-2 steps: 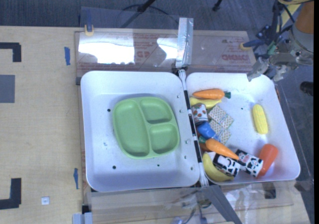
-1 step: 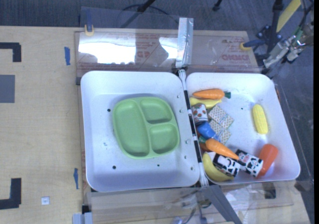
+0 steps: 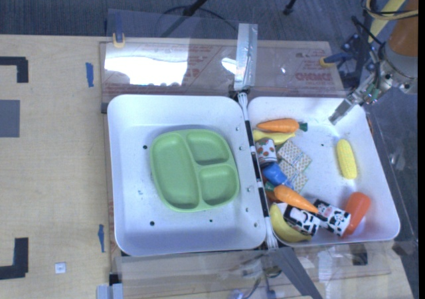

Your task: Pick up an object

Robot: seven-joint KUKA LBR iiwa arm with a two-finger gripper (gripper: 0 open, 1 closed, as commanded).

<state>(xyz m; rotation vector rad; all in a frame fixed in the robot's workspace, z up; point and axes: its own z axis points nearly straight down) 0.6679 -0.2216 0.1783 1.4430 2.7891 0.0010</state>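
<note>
Seen from above, the grey arm reaches in from the right and its claw (image 3: 337, 115) hangs over the far corner of the right-hand white bin (image 3: 382, 158); we cannot tell from this angle how the claw is set, and we see nothing gripped in it. Below it in that bin lies a yellow corn cob (image 3: 346, 158), alone on bare white floor, near the claw but apart from it. Along the bin's left side we see a crowded heap: an orange carrot (image 3: 279, 125) at the far end, resting on something yellow; a small spotted can (image 3: 266, 150) just beside the divider; a checkered packet (image 3: 293, 160); a blue piece (image 3: 274, 174); and a second carrot (image 3: 292, 197) lying aslant across the pile. At the near edge a yellow banana (image 3: 287, 227) sits under a black-and-white cow figure (image 3: 323, 216), which touches a red-orange object (image 3: 357, 207) in the near right corner. The left-hand white bin (image 3: 126, 158) holds a green sectioned plate (image 3: 194, 169) lying flat near its middle. Both bins rest side by side on the pale wooden tabletop (image 3: 53, 158).
</note>
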